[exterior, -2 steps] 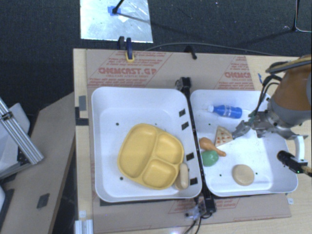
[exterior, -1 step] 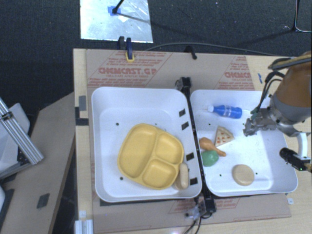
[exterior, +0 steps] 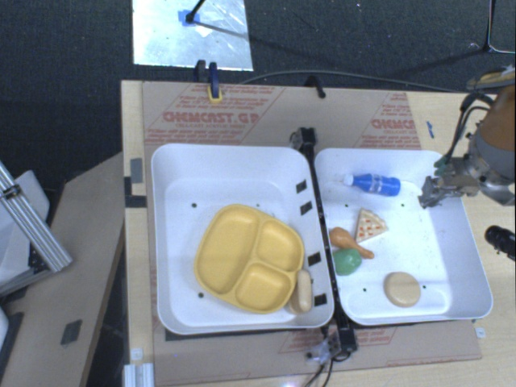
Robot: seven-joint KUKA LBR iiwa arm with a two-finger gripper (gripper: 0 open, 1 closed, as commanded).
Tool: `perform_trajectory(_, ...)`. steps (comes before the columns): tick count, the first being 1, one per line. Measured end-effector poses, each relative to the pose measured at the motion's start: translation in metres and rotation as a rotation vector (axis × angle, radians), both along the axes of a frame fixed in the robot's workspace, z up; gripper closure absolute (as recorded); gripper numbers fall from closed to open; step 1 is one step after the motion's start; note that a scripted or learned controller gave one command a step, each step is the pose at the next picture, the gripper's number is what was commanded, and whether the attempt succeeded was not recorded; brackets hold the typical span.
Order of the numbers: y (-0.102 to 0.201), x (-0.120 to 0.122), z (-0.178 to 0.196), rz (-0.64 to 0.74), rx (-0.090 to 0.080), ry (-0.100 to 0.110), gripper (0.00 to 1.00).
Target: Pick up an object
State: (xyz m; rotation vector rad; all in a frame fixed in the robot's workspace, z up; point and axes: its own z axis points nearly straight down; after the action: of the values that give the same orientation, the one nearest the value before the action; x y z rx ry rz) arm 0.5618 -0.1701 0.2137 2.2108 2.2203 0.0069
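Note:
The right bin (exterior: 468, 248) holds a blue bottle with a white cap (exterior: 374, 185) lying on its side at the back. A pizza slice (exterior: 370, 226) lies in the middle, with an orange drumstick-like piece (exterior: 348, 239) and a green round piece (exterior: 348, 261) to its lower left. A tan round cookie-like piece (exterior: 401, 289) sits near the front. My gripper (exterior: 436, 192) hangs over the bin's back right part, to the right of the bottle. Nothing shows between its fingers.
The left bin (exterior: 173, 216) bears a yellow divided tray (exterior: 248, 256) with a tan bread-like piece (exterior: 302, 290) at its right edge. A black divider with clips (exterior: 316, 216) separates the bins. A blue-yellow clamp (exterior: 213, 81) stands at the board's back.

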Motion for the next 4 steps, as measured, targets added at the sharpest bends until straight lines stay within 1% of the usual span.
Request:
perform_trajectory(1,0.004,0.011,0.052,0.001,0.0,0.001,1.0)
perform_trajectory(2,0.004,0.012,0.088,0.001,0.001,0.003,1.0)
perform_trajectory(3,0.047,0.023,0.081,0.004,0.003,0.006,1.0)
perform_trajectory(4,0.1,0.021,0.078,0.005,0.004,0.007,1.0)
